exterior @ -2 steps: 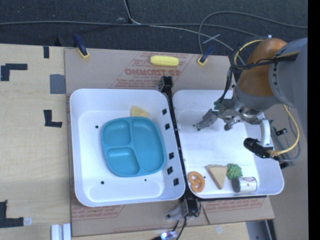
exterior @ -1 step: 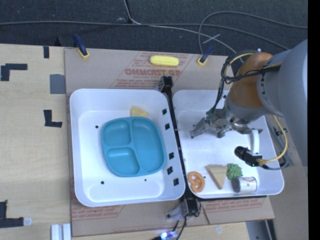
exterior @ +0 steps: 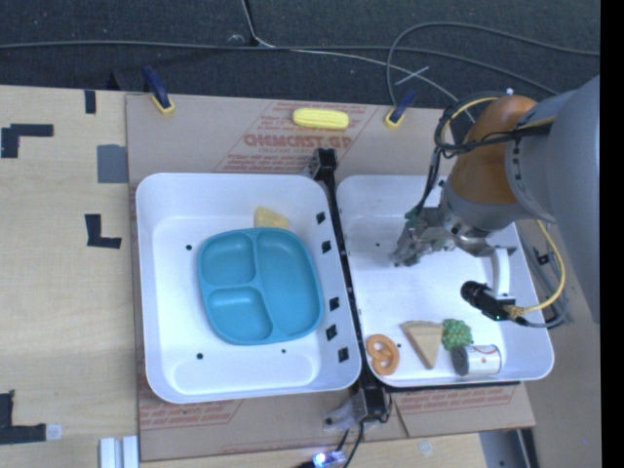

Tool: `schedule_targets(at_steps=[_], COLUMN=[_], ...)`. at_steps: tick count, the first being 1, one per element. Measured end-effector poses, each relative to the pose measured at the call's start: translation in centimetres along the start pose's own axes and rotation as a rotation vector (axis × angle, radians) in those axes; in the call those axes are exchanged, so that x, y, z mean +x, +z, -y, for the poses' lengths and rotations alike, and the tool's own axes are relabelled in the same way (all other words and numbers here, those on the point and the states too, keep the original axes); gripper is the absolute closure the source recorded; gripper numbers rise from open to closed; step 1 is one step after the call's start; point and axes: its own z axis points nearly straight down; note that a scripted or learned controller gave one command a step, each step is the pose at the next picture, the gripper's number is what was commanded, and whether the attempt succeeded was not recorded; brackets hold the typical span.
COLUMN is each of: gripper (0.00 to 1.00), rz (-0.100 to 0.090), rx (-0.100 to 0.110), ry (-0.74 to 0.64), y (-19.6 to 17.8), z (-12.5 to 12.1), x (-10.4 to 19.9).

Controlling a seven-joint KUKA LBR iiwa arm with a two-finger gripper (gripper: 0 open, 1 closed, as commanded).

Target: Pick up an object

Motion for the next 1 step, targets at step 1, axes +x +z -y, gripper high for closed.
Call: schedule_targets(at_steps=[1], gripper=[1.00], rz=[0.001], rx=[-0.007], ry=[0.001], y=[-5.88], z=[-0.85], x=[0.33])
